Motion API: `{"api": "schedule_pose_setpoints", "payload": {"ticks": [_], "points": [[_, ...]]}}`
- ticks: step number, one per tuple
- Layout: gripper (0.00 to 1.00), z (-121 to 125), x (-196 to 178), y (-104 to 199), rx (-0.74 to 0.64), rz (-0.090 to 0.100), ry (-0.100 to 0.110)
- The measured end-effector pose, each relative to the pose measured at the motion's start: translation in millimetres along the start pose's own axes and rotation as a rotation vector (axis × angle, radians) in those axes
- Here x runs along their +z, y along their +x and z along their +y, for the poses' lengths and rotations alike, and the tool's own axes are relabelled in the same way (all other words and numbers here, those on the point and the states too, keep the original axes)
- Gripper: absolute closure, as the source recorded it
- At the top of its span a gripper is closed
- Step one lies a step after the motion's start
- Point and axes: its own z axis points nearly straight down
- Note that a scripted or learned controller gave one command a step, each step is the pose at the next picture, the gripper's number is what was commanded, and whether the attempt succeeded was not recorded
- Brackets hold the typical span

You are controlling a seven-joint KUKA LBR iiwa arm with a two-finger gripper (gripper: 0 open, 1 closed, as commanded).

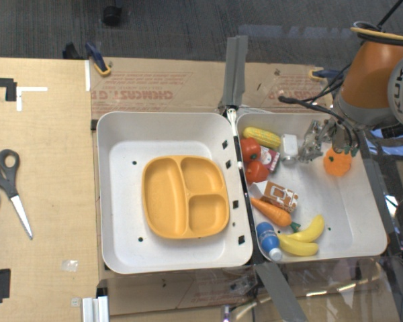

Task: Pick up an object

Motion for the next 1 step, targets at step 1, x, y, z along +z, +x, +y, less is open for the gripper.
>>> {"api": "schedule_pose_setpoints", "payload": {"ticks": [1], "points": [[1.0,20.8,12.9,73.0,-0.511,0.012,-0.006]]}}
